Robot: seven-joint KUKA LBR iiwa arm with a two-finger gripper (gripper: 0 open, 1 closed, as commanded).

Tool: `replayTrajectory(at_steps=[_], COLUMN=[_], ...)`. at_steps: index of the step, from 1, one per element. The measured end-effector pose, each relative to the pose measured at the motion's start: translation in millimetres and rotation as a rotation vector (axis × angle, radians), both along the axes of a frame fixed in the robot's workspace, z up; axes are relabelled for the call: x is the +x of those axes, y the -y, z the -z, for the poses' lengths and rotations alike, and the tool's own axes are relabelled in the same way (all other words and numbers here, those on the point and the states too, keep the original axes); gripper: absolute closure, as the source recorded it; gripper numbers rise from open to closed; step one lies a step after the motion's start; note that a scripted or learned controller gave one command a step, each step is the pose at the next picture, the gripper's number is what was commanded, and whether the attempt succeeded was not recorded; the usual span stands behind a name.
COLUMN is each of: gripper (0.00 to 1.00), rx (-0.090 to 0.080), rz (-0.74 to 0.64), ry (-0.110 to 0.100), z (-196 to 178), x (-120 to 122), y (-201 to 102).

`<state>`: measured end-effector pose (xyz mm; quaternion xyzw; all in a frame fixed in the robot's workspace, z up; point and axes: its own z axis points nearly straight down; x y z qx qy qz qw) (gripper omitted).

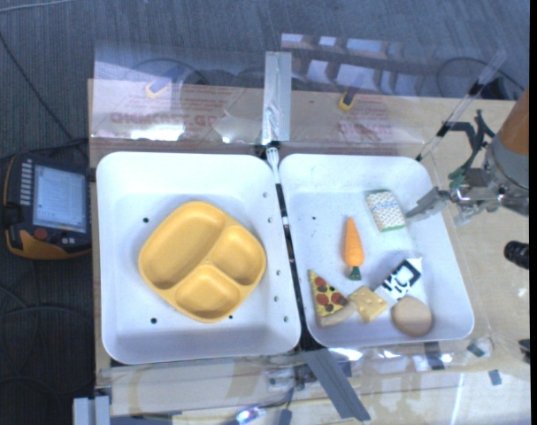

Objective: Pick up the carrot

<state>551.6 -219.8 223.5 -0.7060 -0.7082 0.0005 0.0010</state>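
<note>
The carrot (353, 243) is small and orange with a green stub at its lower end. It lies upright in the picture near the middle of the right bin (321, 193). My gripper (445, 198) hangs over the right bin's right rim, well to the right of the carrot and a little higher in the picture. It touches nothing. The arm's orange band (519, 124) is at the frame's right edge.
A pale checkered packet (385, 209) lies between gripper and carrot. Below the carrot are a pizza slice (327, 297), a cheese wedge (368, 304), a black-and-white block (401, 278) and an egg (411, 316). The left bin (118, 193) holds a yellow divided plate (202, 259).
</note>
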Motion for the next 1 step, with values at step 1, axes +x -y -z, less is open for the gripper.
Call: replayTrajectory(at_steps=[1], gripper=[0.0], rx=[0.001], rz=[-0.171], ry=[-0.001], z=[108.2], x=[-4.7], y=[-75.3])
